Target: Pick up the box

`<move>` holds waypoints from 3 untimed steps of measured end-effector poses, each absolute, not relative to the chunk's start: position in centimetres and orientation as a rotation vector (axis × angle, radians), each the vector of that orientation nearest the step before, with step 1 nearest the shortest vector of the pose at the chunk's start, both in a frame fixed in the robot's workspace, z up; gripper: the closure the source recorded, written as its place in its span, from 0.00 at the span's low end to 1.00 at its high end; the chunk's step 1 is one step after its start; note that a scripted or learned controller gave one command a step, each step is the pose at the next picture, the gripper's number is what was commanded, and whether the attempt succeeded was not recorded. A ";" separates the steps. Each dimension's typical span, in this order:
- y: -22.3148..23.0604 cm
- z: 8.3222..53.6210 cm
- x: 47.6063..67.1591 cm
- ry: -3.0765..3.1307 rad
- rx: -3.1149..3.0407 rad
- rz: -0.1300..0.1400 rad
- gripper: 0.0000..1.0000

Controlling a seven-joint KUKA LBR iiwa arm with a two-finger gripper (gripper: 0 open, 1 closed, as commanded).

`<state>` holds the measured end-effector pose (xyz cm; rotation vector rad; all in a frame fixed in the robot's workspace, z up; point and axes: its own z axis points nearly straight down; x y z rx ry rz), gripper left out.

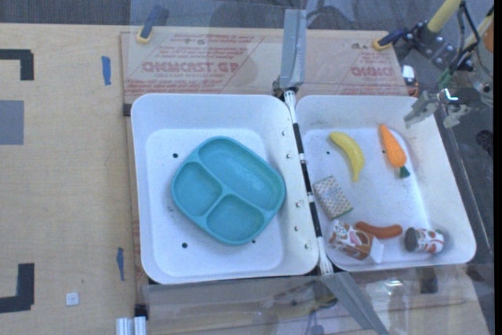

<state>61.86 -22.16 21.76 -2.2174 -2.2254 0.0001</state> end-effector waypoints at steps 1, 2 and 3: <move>-16.2 11.7 59.2 -2.408 -2.018 0.000 0.00; -11.5 9.5 55.2 -2.614 -1.798 0.004 0.00; -13.2 8.9 54.4 -2.740 -1.557 -0.009 0.00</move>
